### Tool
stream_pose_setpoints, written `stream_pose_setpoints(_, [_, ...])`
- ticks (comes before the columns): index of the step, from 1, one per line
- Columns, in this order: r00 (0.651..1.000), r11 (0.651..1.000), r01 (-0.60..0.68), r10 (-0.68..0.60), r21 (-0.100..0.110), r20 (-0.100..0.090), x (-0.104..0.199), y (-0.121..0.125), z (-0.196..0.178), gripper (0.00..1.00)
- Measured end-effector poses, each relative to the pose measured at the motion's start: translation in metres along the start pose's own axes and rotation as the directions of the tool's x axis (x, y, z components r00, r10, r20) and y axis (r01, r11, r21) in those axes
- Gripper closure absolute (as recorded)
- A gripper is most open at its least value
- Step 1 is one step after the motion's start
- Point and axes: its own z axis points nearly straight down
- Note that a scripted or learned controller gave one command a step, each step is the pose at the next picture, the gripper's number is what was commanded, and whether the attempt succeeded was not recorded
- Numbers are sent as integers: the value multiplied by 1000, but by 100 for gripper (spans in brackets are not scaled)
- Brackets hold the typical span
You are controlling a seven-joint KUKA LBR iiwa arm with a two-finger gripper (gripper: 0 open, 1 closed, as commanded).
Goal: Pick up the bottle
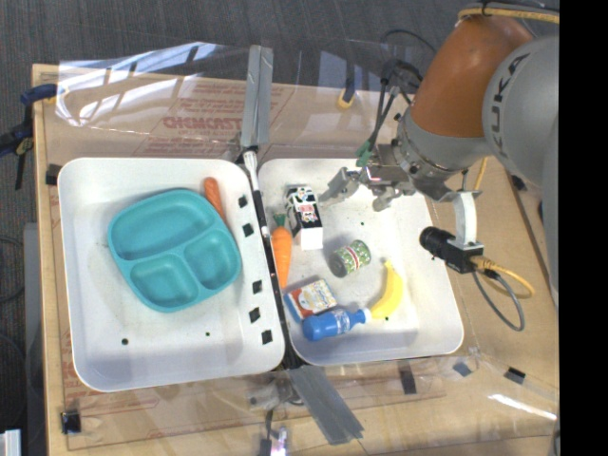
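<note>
A wooden surface (532,350) carries two white bins side by side: the left bin (85,350) toward 9 o'clock, the right bin (437,335) toward 3 o'clock, their walls touching at centre. A clear plastic sheet (152,79) lies at 12 o'clock. A cable (508,302) loops at 4 o'clock.

Claw (366,186) hangs over the right bin's (439,297) far edge, its fingers spread with nothing between them. Blue bottle (332,323) lies on its side by the near edge, banana (388,293) just beside it. Teal tray (174,248) sits in the left bin (85,331).
</note>
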Motion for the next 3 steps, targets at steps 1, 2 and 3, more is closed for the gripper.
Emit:
stream_pose_setpoints(1, [993,993,117,-117,1,0,9,45,96,0])
stream_pose_setpoints(2, [1000,1000,-3,3,-1,0,-17,86,174,0])
stream_pose_setpoints(3, [1000,1000,3,-3,-2,0,-16,87,162,100])
